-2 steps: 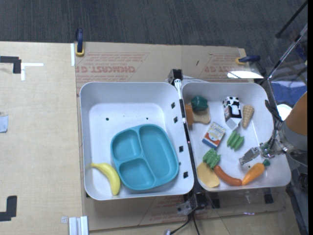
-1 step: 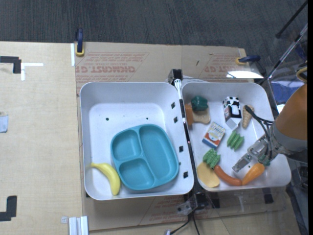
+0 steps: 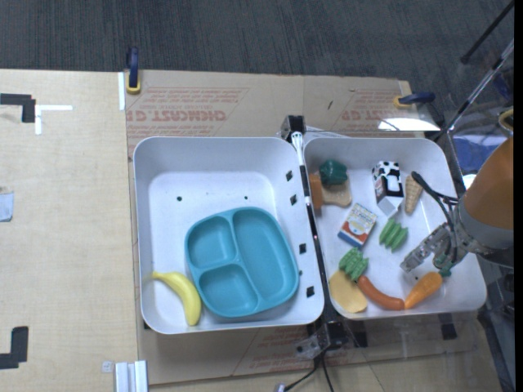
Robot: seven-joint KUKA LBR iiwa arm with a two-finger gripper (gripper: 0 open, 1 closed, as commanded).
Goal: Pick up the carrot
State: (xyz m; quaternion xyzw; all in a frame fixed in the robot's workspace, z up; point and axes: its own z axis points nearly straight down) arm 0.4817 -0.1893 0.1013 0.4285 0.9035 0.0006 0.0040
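Right bin (image 3: 441, 158) is pretty crowded: carrot (image 3: 422, 289) sits jammed by the front wall with a sausage (image 3: 381, 293) touching its left tip, open floor only behind it toward the beans (image 3: 393, 234).

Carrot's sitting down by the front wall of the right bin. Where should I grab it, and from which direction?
Grip the carrot across its thick middle, coming straight down. It lies flat and slanted, green top up-right under the gripper, tip toward the sausage. Probably set the fingers across its long axis, since the bin wall crowds its lower right side.
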